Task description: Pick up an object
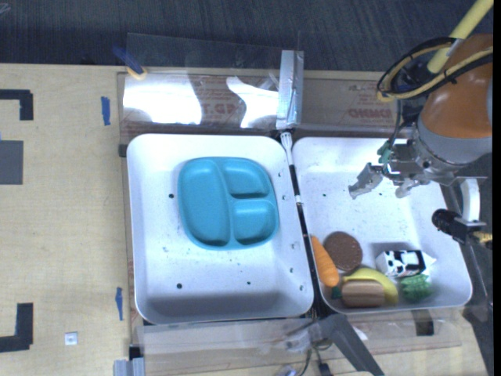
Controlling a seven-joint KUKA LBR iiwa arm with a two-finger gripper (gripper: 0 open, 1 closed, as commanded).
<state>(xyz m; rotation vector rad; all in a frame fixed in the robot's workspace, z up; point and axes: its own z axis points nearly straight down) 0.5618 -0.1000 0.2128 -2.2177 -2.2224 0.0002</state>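
Above the right bin (438, 300), the gripper (385, 180) hangs spread wide with nothing between its fingers; the toy carrot (324, 262), cookie (343, 251) and banana (374, 276) lie well below it.

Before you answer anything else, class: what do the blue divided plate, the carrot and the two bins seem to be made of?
The blue divided plate: probably moulded plastic, matte, one even colour with soft rounded ridges. The carrot: likely toy plastic or rubber, uniformly bright orange and smooth; which one is unclear. The left bin and right bin: seemingly thin white plastic, slightly glossy, with rounded corners and dark specks.
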